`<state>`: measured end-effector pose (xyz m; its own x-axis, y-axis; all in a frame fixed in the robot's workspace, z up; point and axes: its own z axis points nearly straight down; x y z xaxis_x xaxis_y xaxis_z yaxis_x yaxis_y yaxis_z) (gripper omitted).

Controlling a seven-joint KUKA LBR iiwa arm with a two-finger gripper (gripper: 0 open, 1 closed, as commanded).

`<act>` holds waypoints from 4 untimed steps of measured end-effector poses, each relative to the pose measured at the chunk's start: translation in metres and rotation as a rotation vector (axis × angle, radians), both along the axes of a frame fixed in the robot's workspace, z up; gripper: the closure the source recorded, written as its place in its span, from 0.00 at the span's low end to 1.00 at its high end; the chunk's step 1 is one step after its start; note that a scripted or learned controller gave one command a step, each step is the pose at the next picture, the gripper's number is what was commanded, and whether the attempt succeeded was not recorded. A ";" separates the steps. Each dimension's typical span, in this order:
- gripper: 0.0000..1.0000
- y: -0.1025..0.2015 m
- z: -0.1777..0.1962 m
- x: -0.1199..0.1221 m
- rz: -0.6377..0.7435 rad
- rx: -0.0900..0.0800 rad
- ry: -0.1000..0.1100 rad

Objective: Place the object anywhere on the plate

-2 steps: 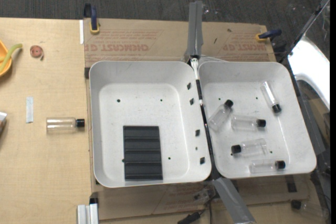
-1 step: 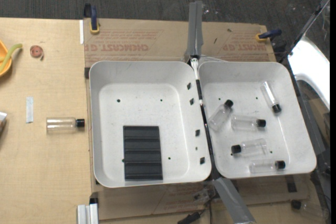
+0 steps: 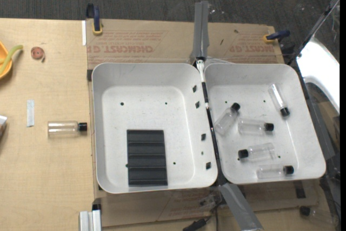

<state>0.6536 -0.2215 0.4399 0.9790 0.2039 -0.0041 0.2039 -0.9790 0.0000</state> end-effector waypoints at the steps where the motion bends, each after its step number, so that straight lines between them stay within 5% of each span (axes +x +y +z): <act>1: 0.00 0.000 0.000 -0.002 -0.002 0.002 0.001; 4: 0.00 0.000 -0.001 0.000 -0.002 0.001 0.001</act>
